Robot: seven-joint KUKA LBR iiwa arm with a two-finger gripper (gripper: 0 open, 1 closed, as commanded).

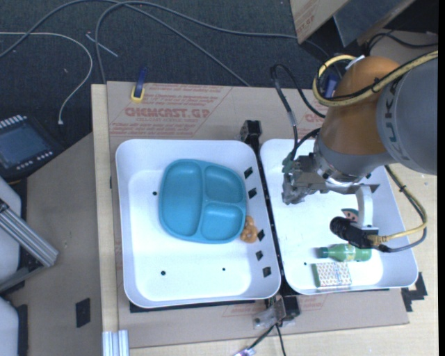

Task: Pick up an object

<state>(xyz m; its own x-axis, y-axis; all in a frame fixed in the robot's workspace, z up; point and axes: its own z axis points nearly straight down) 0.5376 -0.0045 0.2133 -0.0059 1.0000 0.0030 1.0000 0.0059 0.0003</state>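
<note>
In right bin (306,226), green bottle (345,253) lying left-right

We cannot make out what the small orange thing (248,229) is, down and left of the gripper (295,186), touching the blue plate (201,200); behind the gripper, the arm (361,118) hides the right bin's (309,233) far corner; the picture's right edge cuts the arm off.

Dark carpet (208,42) fills the top of the frame, crossed by thin pale cables (87,52). Below it a tan bench (62,229) carries a cardboard sheet (188,104) with red print. A small screen (21,142) sits at the left edge, an aluminium rail (24,233) at lower left, and a cardboard box (313,17) at upper right.
</note>
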